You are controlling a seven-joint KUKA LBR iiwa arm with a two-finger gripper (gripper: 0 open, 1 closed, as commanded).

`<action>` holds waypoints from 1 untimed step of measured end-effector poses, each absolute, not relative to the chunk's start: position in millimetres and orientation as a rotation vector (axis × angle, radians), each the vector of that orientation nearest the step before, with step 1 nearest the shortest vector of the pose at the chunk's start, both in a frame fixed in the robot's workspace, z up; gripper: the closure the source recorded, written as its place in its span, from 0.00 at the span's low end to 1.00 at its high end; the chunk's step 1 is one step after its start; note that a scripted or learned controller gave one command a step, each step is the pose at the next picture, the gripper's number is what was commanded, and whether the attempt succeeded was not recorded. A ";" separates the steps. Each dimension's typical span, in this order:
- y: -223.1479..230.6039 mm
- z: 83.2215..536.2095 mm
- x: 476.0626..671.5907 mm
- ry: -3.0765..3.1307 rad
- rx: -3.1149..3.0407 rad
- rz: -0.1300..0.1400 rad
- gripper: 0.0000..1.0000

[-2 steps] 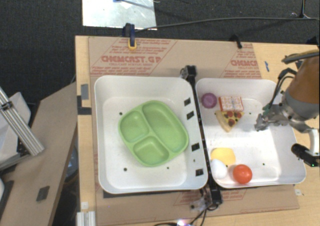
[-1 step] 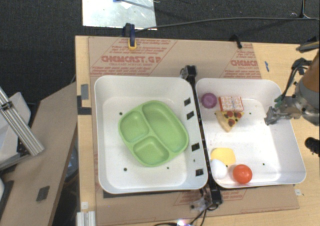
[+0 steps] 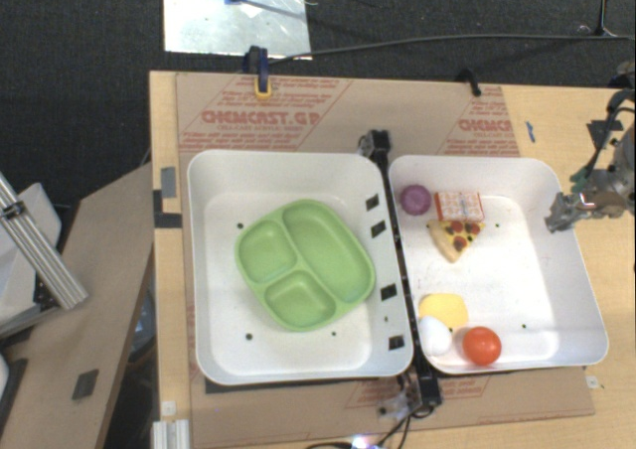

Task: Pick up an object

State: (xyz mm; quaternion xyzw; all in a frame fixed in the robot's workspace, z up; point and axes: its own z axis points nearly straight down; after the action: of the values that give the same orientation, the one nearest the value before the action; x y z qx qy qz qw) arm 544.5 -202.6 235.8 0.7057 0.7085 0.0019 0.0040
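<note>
I am viewing counter [image 3: 328, 104]: cardboard sheet carrying two white bins [image 3: 298, 179]; gripper [image 3: 562, 217] hovering at right rim, finger state indeterminable.

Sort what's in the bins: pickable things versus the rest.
For the pick: purple onion, red-and-white box, pizza slice, yellow piece, white egg, tomato, pincer.

Lying about: green divided plate, blue clamp.

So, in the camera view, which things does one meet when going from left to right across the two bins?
Green divided plate in the left bin → purple ball → pizza slice → red tomato in the right bin → gripper at the right bin's right rim.
</note>
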 end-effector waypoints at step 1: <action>-202.9 269.9 545.9 2.223 2.213 0.004 1.00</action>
State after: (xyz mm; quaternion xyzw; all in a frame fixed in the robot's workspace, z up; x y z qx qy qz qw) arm 545.9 -202.9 269.9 0.7055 0.7087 0.0012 0.0025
